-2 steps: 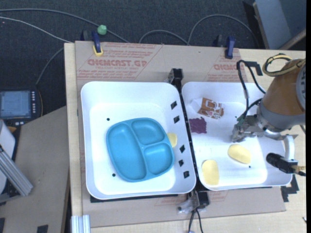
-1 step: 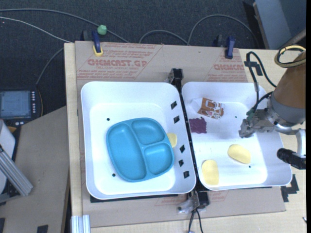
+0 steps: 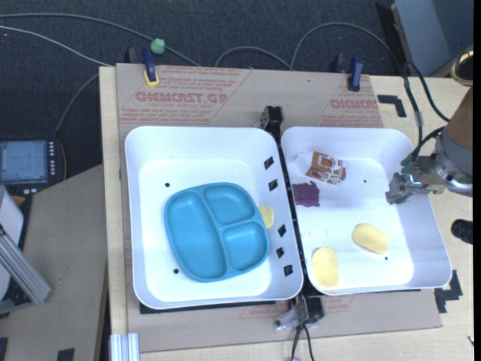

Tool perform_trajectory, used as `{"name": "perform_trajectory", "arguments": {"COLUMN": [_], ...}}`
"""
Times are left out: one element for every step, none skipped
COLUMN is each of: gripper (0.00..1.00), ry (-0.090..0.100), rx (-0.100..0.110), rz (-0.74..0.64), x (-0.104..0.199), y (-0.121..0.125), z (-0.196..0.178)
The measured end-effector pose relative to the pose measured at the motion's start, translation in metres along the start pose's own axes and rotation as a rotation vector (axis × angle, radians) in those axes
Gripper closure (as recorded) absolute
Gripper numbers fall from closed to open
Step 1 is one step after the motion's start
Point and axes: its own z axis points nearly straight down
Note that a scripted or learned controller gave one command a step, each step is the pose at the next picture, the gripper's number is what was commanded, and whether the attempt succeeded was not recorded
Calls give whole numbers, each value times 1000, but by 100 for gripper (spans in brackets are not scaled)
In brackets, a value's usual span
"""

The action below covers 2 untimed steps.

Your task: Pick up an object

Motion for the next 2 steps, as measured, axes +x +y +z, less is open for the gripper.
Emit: {"name": "perform_trajectory", "arguments": {"gripper": [100, 100], "ry": [0, 5], "rx": [1, 5], "rz": [-1, -6], "x": [0, 50], "y": [2, 4], "z": [-41, -48]}}
